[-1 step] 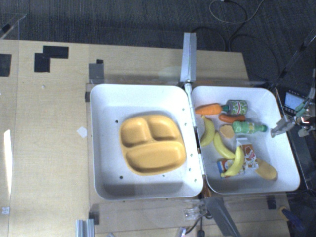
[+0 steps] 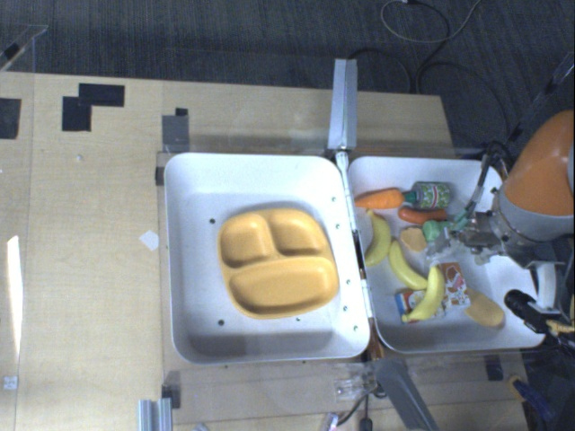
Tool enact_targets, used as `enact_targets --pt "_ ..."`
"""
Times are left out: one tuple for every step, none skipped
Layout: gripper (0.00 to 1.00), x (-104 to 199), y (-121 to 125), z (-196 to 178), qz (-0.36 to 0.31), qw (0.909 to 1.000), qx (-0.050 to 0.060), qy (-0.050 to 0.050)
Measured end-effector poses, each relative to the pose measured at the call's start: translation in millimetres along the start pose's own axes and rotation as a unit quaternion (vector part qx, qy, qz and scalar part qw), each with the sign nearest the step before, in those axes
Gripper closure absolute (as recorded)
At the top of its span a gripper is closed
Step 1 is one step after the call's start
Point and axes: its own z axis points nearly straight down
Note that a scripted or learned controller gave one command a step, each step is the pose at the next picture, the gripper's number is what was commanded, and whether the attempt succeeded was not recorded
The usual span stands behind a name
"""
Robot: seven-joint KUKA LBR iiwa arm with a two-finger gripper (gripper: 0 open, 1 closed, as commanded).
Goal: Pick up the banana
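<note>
The arm (image 2: 544, 182) is cut off by the right edge, so only its orange band and part of the grey wrist show. The end effector (image 2: 454, 236) is a blur of metal parts over the right bin (image 2: 449, 341), and its fingers cannot be made out. Beneath it, a small green item (image 2: 433, 232) is partly covered and perhaps a toy vegetable. The printed packet (image 2: 455, 287) carries markings too small to read, and a banana (image 2: 428, 300) hides its left part.

Yellow bananas (image 2: 406, 272), orange carrot (image 2: 381, 199), yellow tray (image 2: 277, 260), white bins (image 2: 189, 268), green bottle (image 2: 429, 193).
</note>
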Motion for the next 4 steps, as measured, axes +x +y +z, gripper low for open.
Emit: enact_targets --pt "0.0 58.6 -13.5 46.8 -0.058 0.9982 -0.012 -0.005" --pt "0.0 62.2 16.7 48.0 0.198 0.9801 -0.01 -0.002" --pt "0.0 65.4 -27.9 46.8 0.174 0.9847 -0.015 0.0" --pt "1.0 63.3 -26.3 36.1 0.175 0.9844 -0.017 -0.001"
